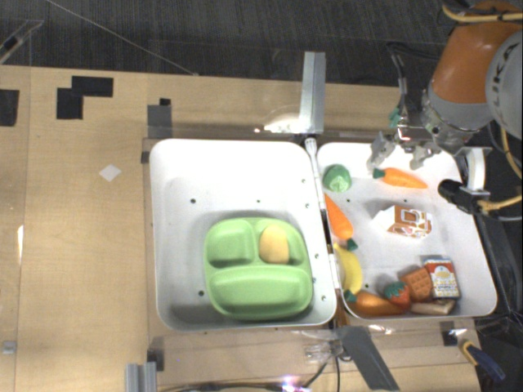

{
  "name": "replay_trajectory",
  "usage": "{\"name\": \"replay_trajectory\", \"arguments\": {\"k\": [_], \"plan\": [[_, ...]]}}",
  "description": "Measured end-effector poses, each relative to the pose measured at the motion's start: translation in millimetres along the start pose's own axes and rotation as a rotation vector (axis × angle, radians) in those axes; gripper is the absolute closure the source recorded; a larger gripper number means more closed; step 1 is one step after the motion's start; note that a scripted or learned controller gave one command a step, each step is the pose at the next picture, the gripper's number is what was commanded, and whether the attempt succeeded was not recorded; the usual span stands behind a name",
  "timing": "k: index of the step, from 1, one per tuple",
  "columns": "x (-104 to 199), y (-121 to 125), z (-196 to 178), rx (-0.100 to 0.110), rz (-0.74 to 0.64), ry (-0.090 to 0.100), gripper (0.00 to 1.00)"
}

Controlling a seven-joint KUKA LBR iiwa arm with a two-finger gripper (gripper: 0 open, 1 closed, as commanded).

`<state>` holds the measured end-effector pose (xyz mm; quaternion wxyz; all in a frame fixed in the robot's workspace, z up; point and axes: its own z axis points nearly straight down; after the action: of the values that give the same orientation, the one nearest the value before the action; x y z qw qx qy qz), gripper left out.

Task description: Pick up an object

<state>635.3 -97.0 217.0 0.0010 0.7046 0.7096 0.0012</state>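
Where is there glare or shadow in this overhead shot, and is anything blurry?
Camera view: bright glare on the bench just behind the left shallow white bin, near the upright grey metal post; a soft shadow lies beneath the green plastic divided tray; the end effector above the orange toy carrot looks slightly soft, as does the small red-and-white packet.

One fixed camera above the bench (pixel 73 243); slanted downward, taking in both bins (pixel 176 219) from mid-distance
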Motion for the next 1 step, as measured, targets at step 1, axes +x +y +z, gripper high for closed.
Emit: {"name": "replay_trajectory", "arguments": {"k": [1], "plan": [[-12.8, 2.7, 119.6, -0.005, 0.056, -0.001, 0.00]]}}
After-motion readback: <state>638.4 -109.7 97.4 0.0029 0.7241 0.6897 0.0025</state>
